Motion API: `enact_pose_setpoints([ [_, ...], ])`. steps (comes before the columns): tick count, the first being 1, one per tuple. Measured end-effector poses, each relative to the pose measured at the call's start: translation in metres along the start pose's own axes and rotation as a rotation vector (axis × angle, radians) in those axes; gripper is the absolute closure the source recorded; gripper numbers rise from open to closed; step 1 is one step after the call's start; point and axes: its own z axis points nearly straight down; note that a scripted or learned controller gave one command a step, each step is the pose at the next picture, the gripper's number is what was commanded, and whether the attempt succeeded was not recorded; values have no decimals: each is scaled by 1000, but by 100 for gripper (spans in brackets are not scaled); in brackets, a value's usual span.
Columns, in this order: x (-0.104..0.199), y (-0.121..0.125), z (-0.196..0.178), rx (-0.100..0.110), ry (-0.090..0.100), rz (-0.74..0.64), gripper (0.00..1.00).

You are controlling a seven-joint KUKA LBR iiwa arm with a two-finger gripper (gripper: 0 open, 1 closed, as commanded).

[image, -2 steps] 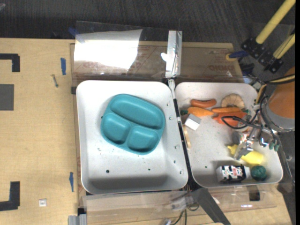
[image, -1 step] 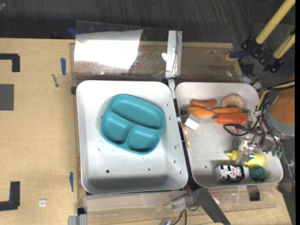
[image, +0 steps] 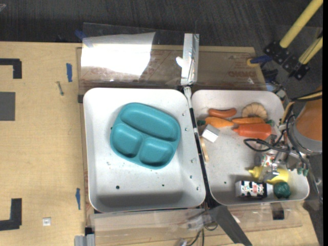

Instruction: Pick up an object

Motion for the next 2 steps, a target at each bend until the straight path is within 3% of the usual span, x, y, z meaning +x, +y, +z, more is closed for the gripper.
enact_pose_setpoints([
  [1, 9, -6, -5, -7, -25, -90, 0],
  [2, 6, -4, -17, -6, -35, -92, 100],
])
